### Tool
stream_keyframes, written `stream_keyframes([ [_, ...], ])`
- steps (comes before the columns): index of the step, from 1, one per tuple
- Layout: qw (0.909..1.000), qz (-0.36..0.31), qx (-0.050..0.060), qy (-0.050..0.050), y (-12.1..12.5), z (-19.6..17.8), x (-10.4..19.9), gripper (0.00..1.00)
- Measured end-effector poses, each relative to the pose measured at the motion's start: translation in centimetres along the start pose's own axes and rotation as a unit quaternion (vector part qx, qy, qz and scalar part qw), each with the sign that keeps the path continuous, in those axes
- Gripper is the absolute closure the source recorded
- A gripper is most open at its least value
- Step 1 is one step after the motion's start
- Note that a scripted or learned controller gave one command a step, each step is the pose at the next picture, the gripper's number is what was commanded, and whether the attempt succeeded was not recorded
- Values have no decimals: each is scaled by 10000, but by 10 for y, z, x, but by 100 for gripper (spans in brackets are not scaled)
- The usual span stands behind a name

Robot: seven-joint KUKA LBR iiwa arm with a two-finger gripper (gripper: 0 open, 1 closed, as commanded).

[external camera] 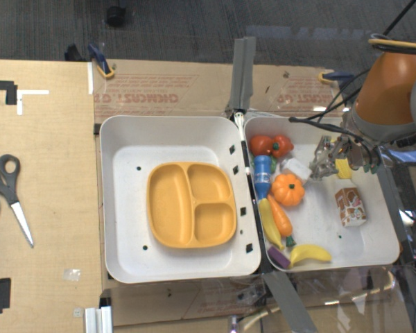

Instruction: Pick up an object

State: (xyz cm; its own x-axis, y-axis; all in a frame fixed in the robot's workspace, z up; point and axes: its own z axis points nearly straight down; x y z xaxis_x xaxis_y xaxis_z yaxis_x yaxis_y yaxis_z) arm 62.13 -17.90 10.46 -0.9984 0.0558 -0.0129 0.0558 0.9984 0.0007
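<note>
1. Camera view from above: two white bins sit side by side on a desk point(41, 186), the left bin point(118, 186) holding an orange divided plate point(192, 205).
2. At the right, the grey arm with its orange band point(392, 89) reaches over the right bin point(381, 241), and the tool point(324, 159) hangs low above that bin's upper middle.
3. Whether the tool is spread or pressed together cannot be told from this angle, and nothing can be seen between its tips.
4. Toy food crowds the right bin's left side: a red pepper point(270, 145) at the top, a blue bottle point(262, 173) below it, and a small pumpkin point(288, 190) just beside the bottle.
5. Farther down lie a carrot point(281, 218), a banana point(310, 254) and a purple piece point(279, 258) near the bin's lower edge.
6. A small brown and white carton point(351, 207) lies apart from the rest, toward the bin's right side, below the tool.
7. A yellow block point(343, 167) sits just right of the tool.
8. Scissors point(12, 193) rest on the desk at far left, well apart from both bins.
</note>
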Motion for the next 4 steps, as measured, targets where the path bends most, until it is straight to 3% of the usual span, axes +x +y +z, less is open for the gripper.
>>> stream_keyframes([
  [1, 9996, 288, 1, 44, 44, 11, 9, 100],
  [2, 9769, -2135, 4, 14, -41, -58, -32, 100],
  [3, 9769, -2136, -2, 18, -41, -57, -32, 0],
  [4, 9778, -2094, 41, -64, -44, -10, 25, 0],
])
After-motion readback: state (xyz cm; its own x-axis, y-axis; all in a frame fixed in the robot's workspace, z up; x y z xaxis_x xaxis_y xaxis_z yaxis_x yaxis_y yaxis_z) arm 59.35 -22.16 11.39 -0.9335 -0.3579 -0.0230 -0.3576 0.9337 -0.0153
